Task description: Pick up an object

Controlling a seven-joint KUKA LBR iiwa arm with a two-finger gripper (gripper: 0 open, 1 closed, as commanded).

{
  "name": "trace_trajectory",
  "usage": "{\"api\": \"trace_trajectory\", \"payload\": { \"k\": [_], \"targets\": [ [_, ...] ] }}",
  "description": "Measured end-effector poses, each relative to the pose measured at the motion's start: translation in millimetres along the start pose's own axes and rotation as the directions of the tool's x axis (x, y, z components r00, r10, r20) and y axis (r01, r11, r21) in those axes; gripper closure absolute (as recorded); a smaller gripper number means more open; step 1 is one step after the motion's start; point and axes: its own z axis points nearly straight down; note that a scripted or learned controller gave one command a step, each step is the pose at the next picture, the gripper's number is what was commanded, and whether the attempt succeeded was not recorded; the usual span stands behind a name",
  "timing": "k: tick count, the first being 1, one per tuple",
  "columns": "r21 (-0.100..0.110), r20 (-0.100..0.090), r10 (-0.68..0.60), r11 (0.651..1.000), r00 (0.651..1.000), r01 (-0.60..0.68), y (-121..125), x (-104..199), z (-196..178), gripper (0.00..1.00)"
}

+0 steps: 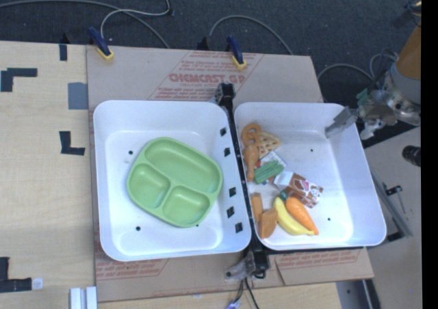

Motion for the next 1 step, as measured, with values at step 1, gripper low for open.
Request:
{"api": "trace_trajectory", "payload": {
  "k": [1],
  "targets": [
    [0.002, -0.002, 0.0, 1.0, 1.0, 0.0, -80.8, 42.2, 71.2, 0.0]
  ]
}}
